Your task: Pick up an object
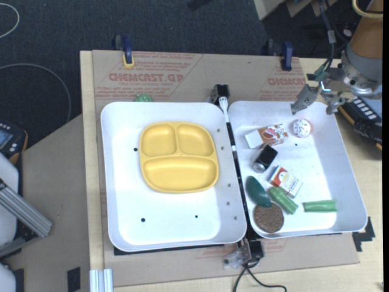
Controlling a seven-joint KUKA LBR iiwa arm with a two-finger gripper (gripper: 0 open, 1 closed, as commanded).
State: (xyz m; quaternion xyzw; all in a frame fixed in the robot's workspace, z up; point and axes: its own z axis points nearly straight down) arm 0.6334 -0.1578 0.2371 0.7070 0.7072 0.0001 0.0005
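My gripper [316, 104] hangs over the far edge of the right bin [346, 163], its two fingers [300, 103] spread open with nothing between them. Just below it lies a small round white and pink ball [301, 127]. A white and red packet [267, 135] and a black box [265, 158] lie to the left of the ball. Nearer the front are a red and white carton [285, 180], a dark green piece [258, 190], a green cylinder [283, 200], a green bar [319, 206] and a brown disc [268, 218].
The left bin [121, 199] holds a yellow divided plate [179, 157]. Blue clamps [127, 48] [286, 55] hold the brown board at the back. A black bracket [222, 93] sits between the bins at the far edge. The arm's orange band [369, 38] rises at the upper right.
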